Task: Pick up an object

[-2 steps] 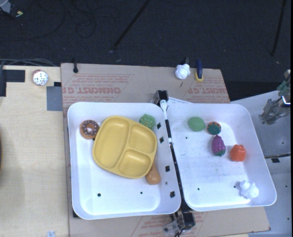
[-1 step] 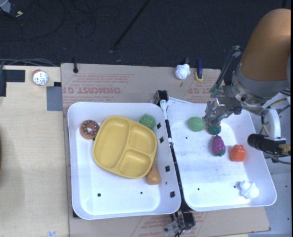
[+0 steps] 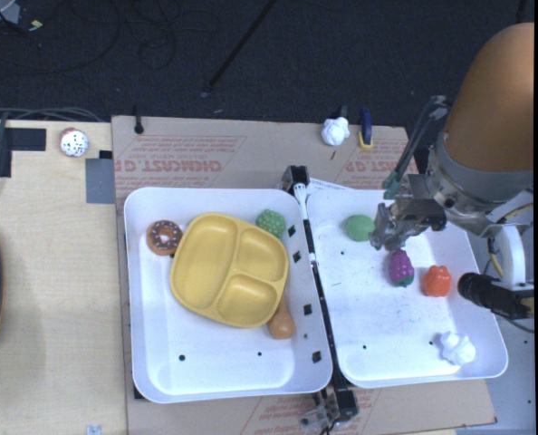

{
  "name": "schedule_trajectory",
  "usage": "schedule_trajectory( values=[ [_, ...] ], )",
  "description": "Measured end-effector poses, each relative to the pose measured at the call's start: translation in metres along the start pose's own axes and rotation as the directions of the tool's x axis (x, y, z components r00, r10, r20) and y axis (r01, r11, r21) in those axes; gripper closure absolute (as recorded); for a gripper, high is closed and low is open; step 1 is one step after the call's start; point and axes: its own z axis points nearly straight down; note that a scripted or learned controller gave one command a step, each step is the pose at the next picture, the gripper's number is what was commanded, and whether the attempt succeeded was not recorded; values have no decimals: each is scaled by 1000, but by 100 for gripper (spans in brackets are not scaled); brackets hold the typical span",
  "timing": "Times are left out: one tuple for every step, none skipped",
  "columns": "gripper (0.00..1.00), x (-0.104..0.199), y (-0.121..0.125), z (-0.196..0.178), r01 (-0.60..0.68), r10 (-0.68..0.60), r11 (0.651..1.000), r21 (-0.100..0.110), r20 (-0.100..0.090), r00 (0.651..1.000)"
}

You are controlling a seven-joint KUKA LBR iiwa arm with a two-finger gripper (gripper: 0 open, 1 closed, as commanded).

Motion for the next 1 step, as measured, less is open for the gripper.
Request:
schedule_trajectory(
  values=[
    [100, 60, -29, -46, 3, -3, 1000, -3, 0, 1000]
  ],
)
